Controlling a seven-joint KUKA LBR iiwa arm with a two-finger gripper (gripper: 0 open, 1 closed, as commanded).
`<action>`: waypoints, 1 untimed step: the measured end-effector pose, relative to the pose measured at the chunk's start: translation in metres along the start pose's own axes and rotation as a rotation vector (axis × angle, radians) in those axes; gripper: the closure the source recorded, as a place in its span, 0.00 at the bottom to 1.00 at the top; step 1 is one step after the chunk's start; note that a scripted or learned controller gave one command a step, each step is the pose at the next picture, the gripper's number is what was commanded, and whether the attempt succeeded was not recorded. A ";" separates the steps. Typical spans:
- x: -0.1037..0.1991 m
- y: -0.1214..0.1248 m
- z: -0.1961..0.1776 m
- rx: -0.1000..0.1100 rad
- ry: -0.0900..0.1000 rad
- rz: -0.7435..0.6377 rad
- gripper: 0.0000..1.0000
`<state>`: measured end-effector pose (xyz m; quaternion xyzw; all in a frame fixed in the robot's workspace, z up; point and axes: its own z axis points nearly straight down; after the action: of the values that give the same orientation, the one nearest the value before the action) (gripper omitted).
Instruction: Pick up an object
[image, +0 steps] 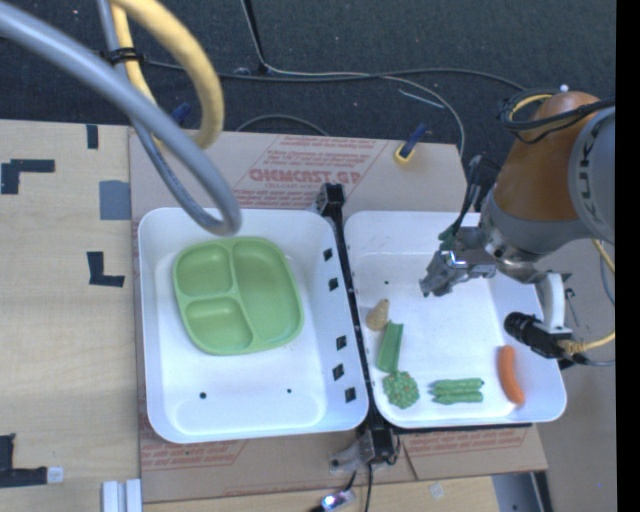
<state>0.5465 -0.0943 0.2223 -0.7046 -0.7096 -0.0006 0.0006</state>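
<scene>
The hand (441, 279) hangs over the upper middle of the right bin (420, 228), above bare white floor, and there is nothing between its fingers; how far apart they stand I cannot tell from this slanted look down. Every candidate lies below it in the picture, toward the near edge of that bin. Closest is the small tan lump (377, 317), down and to the left, hard by the divider between the bins. Just under that lies the green stick (390, 346), its long axis running nearly up-and-down the picture with a slight lean. Further down sits the broccoli floret (401, 389), and beside it the green bean pod (457, 391), stretched left to right. Off at the right wall rests the orange carrot (510, 374), lying almost upright in the picture, close to the arm's own black fitting. My read: the tan lump or the green stick is the shortest trip, a move down-left then a descent. The left bin (160, 330) carries a green divided plate (238, 295). The cardboard (300, 170) on the counter (60, 300) behind the bins reads "CHEMCAST GP" in red, with smaller lines beneath too small to read.
</scene>
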 end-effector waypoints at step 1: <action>0.053 0.011 -0.009 0.001 -0.001 0.001 1.00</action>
<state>0.5568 -0.0409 0.2313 -0.7049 -0.7093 0.0001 0.0006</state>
